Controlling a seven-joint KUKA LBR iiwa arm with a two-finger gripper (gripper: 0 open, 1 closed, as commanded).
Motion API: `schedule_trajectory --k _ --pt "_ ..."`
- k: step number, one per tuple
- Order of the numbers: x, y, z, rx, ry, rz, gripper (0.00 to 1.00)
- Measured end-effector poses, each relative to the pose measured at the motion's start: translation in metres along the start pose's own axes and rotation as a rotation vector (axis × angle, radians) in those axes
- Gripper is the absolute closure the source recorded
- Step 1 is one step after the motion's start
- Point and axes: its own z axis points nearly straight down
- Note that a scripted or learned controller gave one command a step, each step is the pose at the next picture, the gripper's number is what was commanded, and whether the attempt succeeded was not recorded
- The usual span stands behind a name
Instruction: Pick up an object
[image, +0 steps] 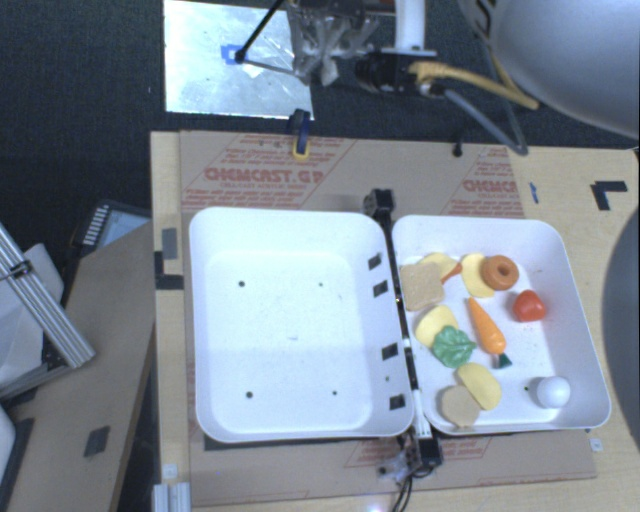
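Observation:
The right bin (575, 300) holds several toy foods. A tan bread slice (422, 285) lies near its left wall, with a brown donut (499, 271) and a red tomato (529, 305) to its right. An orange carrot (487, 327) lies in the middle beside a green leafy piece (455, 346). A yellow piece (480, 385), a tan round piece (459, 405) and a white ball (549, 391) sit near the front. My gripper (322, 55) hangs high at the top of the view, far behind both bins and blurred.
The left bin (285, 320) stands beside the right one, joined by a black hinge strip (395, 320). Both rest on a cardboard sheet (260, 170). The grey arm body (570, 50) and cables fill the upper right. A metal frame (40, 310) stands at left.

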Motion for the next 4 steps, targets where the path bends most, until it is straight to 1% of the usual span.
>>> schedule_trajectory --k 1,3,4 --pt "-0.055 0.023 0.000 -0.003 0.000 0.007 1.00" --pt "-0.001 0.022 -0.001 -0.003 0.000 0.001 1.00" --pt "0.000 0.022 -0.001 -0.003 0.000 0.001 1.00"
